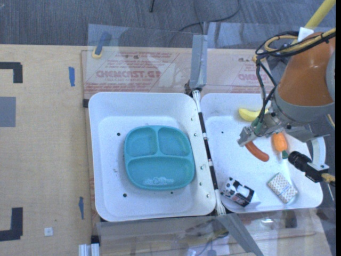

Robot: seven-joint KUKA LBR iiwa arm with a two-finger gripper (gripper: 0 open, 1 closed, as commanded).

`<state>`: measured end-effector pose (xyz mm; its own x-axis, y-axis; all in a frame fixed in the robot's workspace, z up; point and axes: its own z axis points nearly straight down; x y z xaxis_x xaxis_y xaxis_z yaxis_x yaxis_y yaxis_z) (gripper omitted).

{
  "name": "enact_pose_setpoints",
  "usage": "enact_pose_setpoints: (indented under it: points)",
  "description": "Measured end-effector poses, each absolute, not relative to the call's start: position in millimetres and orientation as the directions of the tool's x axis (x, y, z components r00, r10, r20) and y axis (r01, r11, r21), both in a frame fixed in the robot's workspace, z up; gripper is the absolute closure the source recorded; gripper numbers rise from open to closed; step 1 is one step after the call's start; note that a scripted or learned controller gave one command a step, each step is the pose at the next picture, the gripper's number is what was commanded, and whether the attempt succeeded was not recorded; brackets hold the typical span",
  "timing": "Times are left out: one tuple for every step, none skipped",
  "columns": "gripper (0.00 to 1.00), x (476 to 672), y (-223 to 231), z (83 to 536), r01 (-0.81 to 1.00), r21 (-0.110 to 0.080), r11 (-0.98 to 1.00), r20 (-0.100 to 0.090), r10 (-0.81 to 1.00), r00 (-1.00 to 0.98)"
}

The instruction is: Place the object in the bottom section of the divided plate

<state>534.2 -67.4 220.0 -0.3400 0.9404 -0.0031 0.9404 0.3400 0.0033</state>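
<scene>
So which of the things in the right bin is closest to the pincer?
The red sausage-shaped piece, lying just below the pincer; the carrot, banana and the rest lie farther away.

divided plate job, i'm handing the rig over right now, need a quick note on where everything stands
Gripper: low over the right bin, beside the red sausage-shaped toy; whether its fingers are open or shut can't be told, and nothing is visibly held.
Teal divided plate: in the left bin, nothing in its sections.
Also in the right bin: banana, carrot, patterned packet, black-and-white item.
Done: nothing placed.
Left: grasp an object, carry it over, set it in the plate's bottom section.
</scene>
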Motion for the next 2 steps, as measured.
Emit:
enact_pose_setpoints:
  points:
    - [1.0, 529.6, 68.9, 184.2, 0.949, -0.002, 0.314, 0.001, 0.949, -0.314]
    - [0.0, 529.7, 68.6, 184.3, 0.95, -0.002, 0.314, 0.001, 0.95, -0.314]
